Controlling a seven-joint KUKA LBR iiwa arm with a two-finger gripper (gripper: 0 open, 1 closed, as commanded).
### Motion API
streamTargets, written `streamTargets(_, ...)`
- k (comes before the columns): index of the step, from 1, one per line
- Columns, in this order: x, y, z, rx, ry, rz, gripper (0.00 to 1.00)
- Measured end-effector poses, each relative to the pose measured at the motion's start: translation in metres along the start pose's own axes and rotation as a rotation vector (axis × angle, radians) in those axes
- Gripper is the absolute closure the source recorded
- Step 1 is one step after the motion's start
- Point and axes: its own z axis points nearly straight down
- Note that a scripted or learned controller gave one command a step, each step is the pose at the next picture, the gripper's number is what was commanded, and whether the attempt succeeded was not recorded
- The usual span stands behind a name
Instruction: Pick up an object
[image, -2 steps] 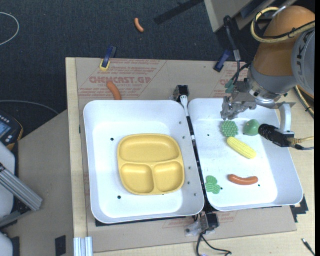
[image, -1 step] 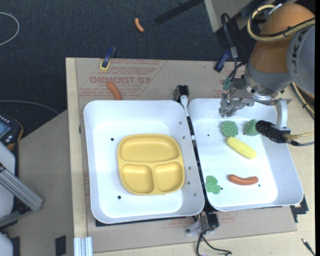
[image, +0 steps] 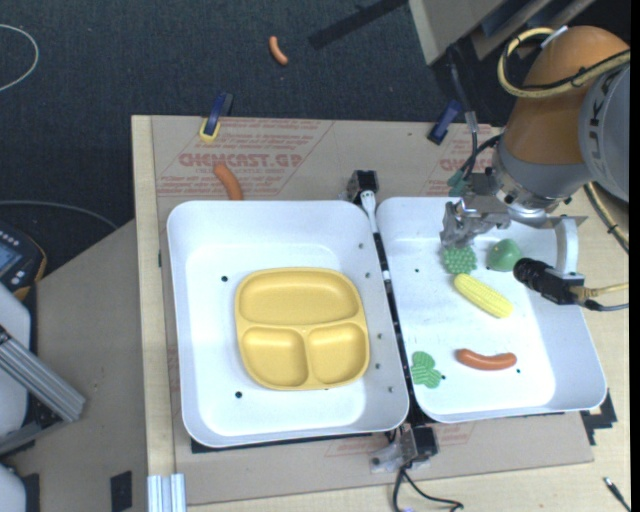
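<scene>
The grey arm with the orange band (image: 555, 80) is reaching in from the upper right and bending down over the far part of the right shallow white bin (image: 570, 385). Its wrist is pointing nearly straight down, and the metal two-finger gripper (image: 459, 238) is hanging low in the bin. The tips are standing just above, perhaps touching, a small dark green bumpy toy (image: 460, 261) that looks like broccoli. If the gripper is open or closed, I cannot tell, because the wrist is covering that part.

In the same bin, 4 more toys are lying. A pale green plastic piece (image: 502, 253) is sitting just beside the dark green one, on its right. A yellow plastic corn cob (image: 483, 296) is lying at a slant just below them. An orange-red plastic sausage (image: 487, 360) is resting nearer to the front, and a bright green leafy toy (image: 426, 369) is lying close to the left wall of this bin. A black cylinder part (image: 545, 278) with a cable is hanging from the arm over the right side of the bin.

The left shallow white bin (image: 200, 330) is holding a yellow plastic tray with 3 compartments (image: 301, 327).

Both bins are standing on a cardboard-covered bench (image: 290, 160) with red print. An orange sausage-shaped toy (image: 229, 181) is lying on the cardboard behind the left bin. A second small orange piece (image: 278, 49) is lying on the dark carpet floor (image: 150, 50) behind the bench.
</scene>
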Motion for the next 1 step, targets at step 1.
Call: streamTargets(1,-0.0077,0.0023,-0.0008,-0.004,-0.001,-0.001,1.00)
